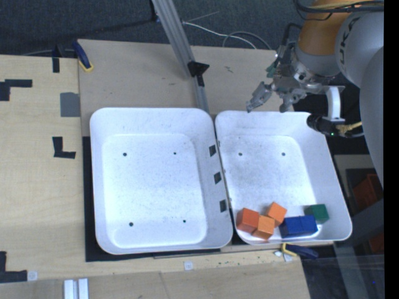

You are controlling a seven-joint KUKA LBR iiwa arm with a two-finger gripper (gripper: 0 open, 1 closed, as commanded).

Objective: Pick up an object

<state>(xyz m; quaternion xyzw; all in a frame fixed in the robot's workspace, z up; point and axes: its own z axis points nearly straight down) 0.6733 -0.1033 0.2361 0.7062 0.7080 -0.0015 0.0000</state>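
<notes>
The gripper point(269, 102) hangs spread wide and holding nothing above the right bin's point(324, 167) far rim; orange blocks point(262, 220), a blue block point(298, 227) and a green block point(318, 212) crowd its near edge.

Even, bright overhead light, soft shadows inside the white bins point(149, 120), slight overall softness, grainy detail.

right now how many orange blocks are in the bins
3, all in the right bin near its front edge: one orange block on the left, one to its right, one in front between them, beside the blue block. More could be hidden behind these.
</notes>
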